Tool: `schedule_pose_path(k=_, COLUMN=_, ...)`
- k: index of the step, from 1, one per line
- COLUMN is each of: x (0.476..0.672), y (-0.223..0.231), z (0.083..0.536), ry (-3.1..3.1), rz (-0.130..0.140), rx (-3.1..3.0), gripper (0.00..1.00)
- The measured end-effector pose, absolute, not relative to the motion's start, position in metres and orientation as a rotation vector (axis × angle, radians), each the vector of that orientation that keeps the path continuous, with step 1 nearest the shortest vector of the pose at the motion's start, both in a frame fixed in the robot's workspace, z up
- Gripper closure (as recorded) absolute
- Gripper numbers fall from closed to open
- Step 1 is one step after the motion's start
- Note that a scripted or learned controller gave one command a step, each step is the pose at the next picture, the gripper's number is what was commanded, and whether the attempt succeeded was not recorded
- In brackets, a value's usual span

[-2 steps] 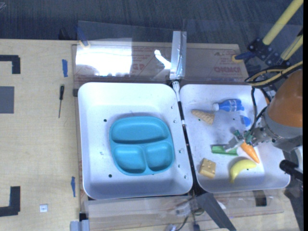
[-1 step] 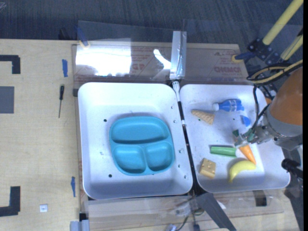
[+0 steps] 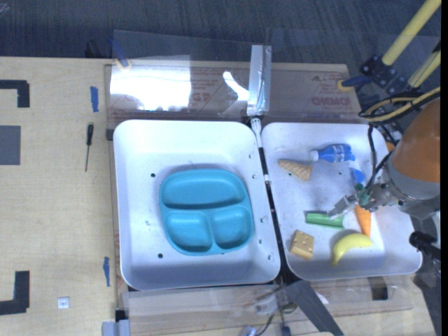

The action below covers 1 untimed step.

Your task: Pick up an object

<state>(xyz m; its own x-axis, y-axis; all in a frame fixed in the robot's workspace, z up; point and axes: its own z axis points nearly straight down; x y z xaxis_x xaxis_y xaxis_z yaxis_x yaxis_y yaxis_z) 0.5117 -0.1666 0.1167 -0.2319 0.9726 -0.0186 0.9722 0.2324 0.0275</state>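
The gripper (image 3: 352, 203) is seen low in the right bin (image 3: 399, 257), reached in from the right side under the grey wrist and the orange band of the arm (image 3: 420, 156). Whether it is open or closed cannot be told, because the metal tip is small and partly covered by cables.

Just to the right of the tip an orange carrot (image 3: 363, 220) is lying, touching it or almost touching it. Just to the left of the tip a green stick-shaped piece (image 3: 324, 220) is found, lying flat. Nearer in the bin, a yellow banana (image 3: 351, 245) is placed, curved, and to its left a small tan block (image 3: 302, 244). Farther in the bin, a tan cone (image 3: 295, 168) is lying on its side, and right of it a blue and white bottle (image 3: 332, 153), also on its side. Nothing is seen held by the tool.

In the left bin (image 3: 133, 187) a light blue plate (image 3: 206, 210) with three compartments is placed near the middle. The two bins are set side by side on a pale wooden bench (image 3: 49, 208) with black marks and bits of blue tape. Behind the bins a clear plastic sheet (image 3: 182, 86) is laid, and beyond it a dark blue-grey floor (image 3: 210, 5) is seen. At the far right a yellow pole (image 3: 413, 23) is leaning.
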Motion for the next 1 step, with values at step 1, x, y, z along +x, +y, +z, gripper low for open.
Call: schedule_pose_path(k=1, x=0.4818, y=-0.1584, z=0.0874, ry=2.519, rz=0.005, rx=1.866, gripper=0.00)
